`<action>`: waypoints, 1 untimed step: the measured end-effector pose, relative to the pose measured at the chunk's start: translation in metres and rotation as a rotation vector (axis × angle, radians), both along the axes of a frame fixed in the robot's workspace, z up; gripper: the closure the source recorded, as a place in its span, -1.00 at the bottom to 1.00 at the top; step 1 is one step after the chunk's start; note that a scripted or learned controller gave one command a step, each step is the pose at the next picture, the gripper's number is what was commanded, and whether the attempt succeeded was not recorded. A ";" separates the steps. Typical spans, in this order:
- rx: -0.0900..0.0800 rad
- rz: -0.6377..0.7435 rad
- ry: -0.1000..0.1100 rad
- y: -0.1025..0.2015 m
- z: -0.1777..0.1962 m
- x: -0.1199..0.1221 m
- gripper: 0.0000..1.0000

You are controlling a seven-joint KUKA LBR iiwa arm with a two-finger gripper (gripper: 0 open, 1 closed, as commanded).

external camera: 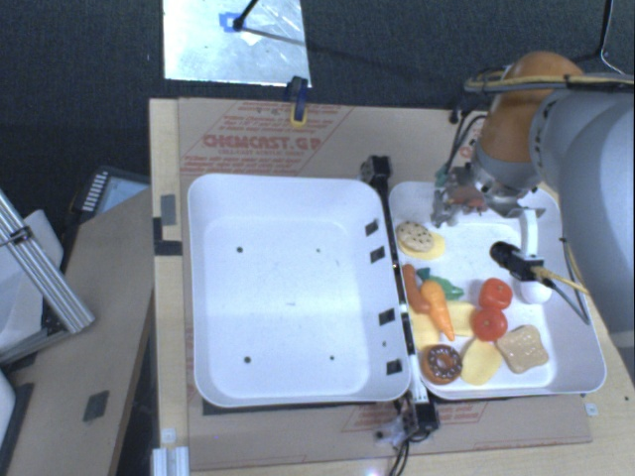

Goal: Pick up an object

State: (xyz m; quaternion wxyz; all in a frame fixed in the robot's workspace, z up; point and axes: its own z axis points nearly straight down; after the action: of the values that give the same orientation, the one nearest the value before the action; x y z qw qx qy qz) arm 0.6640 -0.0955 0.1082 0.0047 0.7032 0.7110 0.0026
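1. In the right bin (580,370) I see toy food: a cookie (415,236) far left, a carrot (438,307), two tomatoes (493,307), a doughnut (441,363) and toast (522,347) near.
2. The left bin (288,286) sits beside it.
3. My gripper (448,206) hovers just beyond the cookie; I cannot tell its opening.
4. Red print on the counter (397,132) reads roughly "CHEMCAST GP".

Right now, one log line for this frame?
arm: over right bin, far end | gripper: above cookie, nothing seen held | right bin: carrot, tomatoes, donut, bread
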 end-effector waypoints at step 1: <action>0.000 0.001 0.001 0.000 0.000 0.000 -1.00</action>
State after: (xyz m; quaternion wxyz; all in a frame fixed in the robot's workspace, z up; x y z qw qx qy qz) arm 0.6638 -0.0956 0.1078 0.0046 0.7027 0.7115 0.0021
